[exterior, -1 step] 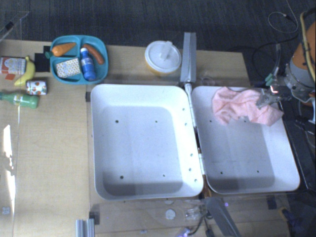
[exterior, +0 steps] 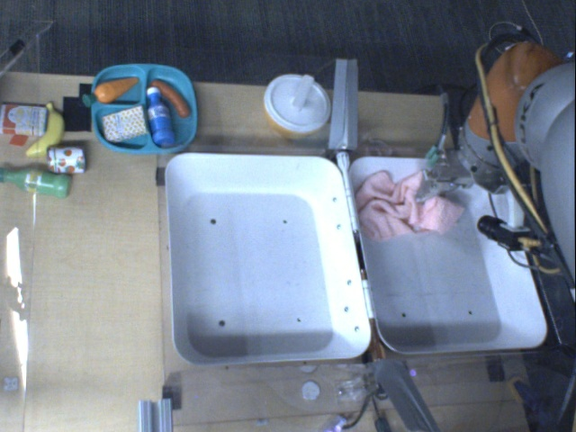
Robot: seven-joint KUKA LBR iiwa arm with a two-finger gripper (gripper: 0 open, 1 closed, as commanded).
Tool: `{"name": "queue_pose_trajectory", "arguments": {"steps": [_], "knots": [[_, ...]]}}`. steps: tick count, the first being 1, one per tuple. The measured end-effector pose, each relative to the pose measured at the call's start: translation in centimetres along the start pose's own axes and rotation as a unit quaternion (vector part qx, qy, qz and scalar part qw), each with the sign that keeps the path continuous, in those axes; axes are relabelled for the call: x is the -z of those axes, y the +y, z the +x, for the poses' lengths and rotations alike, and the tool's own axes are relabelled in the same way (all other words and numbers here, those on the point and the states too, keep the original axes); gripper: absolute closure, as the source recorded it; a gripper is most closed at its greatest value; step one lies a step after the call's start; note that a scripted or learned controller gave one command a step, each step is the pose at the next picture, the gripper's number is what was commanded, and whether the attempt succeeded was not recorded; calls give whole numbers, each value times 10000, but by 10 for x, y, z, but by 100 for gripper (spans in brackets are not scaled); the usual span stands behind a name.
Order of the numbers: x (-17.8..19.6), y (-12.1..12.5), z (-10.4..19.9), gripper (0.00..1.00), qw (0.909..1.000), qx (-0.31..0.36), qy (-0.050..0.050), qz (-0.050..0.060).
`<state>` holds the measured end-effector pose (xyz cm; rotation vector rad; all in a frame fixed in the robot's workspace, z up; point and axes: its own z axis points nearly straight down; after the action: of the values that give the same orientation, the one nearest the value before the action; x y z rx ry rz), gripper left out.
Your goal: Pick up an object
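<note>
gripper (exterior: pixel 438 176) | over pink cloth (exterior: pixel 396 207) | right bin (exterior: pixel 450 331) | fingertips indistinct

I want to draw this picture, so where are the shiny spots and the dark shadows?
In the camera view, a bright streak of glare lies on the bench at the far left. The left bin has a grey shadow along its near inside wall, and so does the right bin. The hand, over the pink cloth, looks blurry and hard to make out.
</note>
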<state>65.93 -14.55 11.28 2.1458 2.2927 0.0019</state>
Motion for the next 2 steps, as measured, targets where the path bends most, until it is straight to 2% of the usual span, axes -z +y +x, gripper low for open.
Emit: {"name": "queue_pose_trajectory", "arguments": {"steps": [1, 2], "knots": [[-18, -4, 29, 0, 9969, 779, -42, -85], [-19, 5, 29, 0, 9926, 1215, -39, -47]]}}
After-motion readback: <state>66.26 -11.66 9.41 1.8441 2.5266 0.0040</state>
